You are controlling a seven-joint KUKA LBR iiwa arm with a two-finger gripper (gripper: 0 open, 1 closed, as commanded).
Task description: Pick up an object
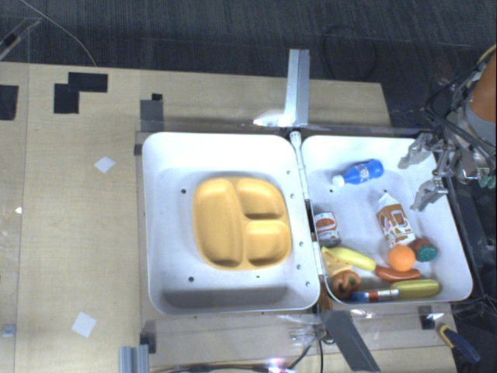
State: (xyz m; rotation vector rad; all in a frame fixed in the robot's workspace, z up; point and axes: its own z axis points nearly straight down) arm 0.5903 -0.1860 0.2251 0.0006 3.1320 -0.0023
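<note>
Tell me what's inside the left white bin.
The left bin holds one thing: a yellow divided tray with three compartments, lying flat near the middle. Small dark dots mark the bin floor around it. Whatever lies under the tray is covered.

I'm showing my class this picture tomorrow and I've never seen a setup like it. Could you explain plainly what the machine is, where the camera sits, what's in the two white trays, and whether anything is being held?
The camera is fixed above a wooden bench, looking down at a slant. On the bench sit two shallow white bins side by side. At the right edge you see part of a robot arm; its tool, a two-finger grasping part, hangs over the upper right corner of the right bin. Its two fingers stand apart, and nothing is between them, so nothing is held yet.

The left bin holds a yellow divided plate. The right bin holds small items: a blue bottle, a small can, a carton, an orange ball and a banana, with more toy food crowded along the near edge.

The job is simply to pick one item up.
</note>
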